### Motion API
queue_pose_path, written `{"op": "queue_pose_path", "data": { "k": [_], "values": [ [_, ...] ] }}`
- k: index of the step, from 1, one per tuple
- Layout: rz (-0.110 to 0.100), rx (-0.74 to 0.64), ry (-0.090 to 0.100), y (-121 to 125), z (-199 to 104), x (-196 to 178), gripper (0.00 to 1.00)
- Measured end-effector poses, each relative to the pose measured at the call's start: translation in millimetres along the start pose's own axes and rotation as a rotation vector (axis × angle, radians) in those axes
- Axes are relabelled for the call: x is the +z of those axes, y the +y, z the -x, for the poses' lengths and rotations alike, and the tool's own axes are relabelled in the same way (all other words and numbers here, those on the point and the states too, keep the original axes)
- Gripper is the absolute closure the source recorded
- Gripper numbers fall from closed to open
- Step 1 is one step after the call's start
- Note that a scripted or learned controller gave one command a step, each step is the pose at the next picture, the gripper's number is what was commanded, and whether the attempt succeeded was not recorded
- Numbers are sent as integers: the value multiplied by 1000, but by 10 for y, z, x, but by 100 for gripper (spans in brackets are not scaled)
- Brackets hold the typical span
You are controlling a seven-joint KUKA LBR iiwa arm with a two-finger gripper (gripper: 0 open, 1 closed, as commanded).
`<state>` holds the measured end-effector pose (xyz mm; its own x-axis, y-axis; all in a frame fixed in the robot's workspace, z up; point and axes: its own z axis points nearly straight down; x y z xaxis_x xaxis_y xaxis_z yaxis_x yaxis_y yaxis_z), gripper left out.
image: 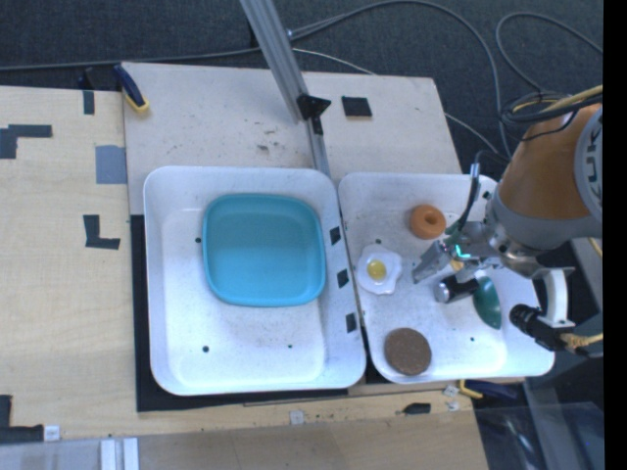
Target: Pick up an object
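The right bin (392, 189) holds an orange donut-shaped toy (427, 221) near the back, a fried egg toy (379, 269) by its left wall, a brown round cookie (407, 351) at the front, and a dark green object (487, 303) to the right. My gripper (437, 274) hangs low over the middle of this bin, between the egg and the green object. Its two metal fingers stand apart with nothing between them.
The left bin (167, 262) carries a square blue plate (264, 250). A metal pole (284, 57) slants down to the seam between the bins. Cables lie on the dark floor at the back right.
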<state>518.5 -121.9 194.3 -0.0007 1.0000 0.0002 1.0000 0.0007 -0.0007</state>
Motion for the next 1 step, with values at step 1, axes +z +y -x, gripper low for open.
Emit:
{"op": "queue_pose_path", "data": {
  "k": [1],
  "values": [
    [0,0,0,0,0,0,0]
  ]
}}
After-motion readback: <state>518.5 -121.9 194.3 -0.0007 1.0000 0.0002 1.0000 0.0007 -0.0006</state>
